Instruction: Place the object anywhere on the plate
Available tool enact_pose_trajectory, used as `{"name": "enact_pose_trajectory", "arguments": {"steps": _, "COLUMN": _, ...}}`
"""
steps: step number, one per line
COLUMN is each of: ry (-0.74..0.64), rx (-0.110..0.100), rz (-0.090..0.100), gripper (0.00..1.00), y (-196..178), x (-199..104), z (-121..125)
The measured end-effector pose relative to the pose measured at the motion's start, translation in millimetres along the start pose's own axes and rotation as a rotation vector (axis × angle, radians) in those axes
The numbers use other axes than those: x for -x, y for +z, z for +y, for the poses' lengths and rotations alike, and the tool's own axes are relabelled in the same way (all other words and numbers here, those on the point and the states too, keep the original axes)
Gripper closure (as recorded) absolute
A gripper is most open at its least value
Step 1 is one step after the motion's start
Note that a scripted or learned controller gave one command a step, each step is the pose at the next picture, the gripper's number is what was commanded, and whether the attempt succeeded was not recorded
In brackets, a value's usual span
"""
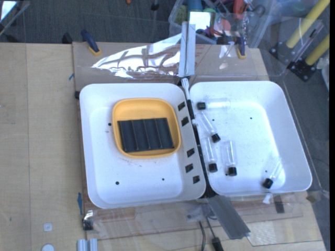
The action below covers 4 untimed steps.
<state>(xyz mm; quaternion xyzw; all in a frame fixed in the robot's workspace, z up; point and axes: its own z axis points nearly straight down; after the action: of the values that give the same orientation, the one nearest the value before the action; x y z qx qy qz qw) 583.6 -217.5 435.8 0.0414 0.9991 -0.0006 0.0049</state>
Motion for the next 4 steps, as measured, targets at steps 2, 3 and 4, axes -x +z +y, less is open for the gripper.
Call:
{"name": "enact_pose_trajectory", "arguments": {"steps": 2, "ry": -0.409, "rx": 0.004, "rz": 0.004, "gripper": 0.00, "y": 171, "x": 19, "z": -2}}
{"name": "enact_pose_trajectory", "arguments": {"steps": 3, "ry": -0.643, "rx": 0.002, "rz": -0.003, "gripper": 0.00, "y": 90, "x": 75, "z": 1}}
{"name": "enact_pose_trajectory", "arguments": {"steps": 4, "ry": -0.916, "rx": 0.007, "rz": 0.003, "gripper": 0.00, "y": 166, "x": 81, "z": 3}}
